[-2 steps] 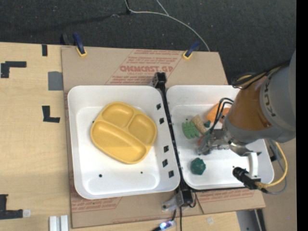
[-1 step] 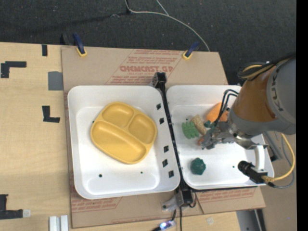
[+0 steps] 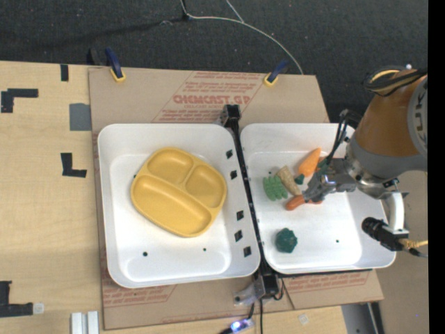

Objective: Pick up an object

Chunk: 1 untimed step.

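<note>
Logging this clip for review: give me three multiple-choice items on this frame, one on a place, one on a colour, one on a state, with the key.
1. Where does the yellow divided plate lie?
A. left bin
B. right bin
C. on the cardboard

2. What colour is the lone lump near the front of the right bin?
A. red
B. dark green
C. yellow

3. Where is the end effector?
A. over the left bin
B. outside both bins
C. low in the right bin, at the toy cluster

Key: 1 A, the plate fills the left bin. 2 B, it is dark green. 3 C, it sits by the orange carrot.
</note>
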Motion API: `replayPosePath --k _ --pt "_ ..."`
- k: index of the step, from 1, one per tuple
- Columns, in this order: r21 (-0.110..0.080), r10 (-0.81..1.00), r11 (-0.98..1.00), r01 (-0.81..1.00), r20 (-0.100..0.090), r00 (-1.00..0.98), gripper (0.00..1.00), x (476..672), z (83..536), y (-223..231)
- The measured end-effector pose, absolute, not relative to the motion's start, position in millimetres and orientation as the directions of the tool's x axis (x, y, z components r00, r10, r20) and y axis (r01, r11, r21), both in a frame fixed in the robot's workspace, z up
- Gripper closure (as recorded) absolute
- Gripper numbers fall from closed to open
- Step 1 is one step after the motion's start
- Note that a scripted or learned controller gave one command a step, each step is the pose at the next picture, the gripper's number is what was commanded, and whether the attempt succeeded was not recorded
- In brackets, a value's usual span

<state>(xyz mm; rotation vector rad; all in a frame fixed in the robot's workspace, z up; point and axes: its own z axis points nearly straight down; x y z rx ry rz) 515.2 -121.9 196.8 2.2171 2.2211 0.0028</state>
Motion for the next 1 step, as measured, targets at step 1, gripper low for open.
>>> replayPosePath --k 1 --pt "-0.001 1.0 0.002 1.0 0.001 -0.002 1.0 515.8 208.5 -121.4"
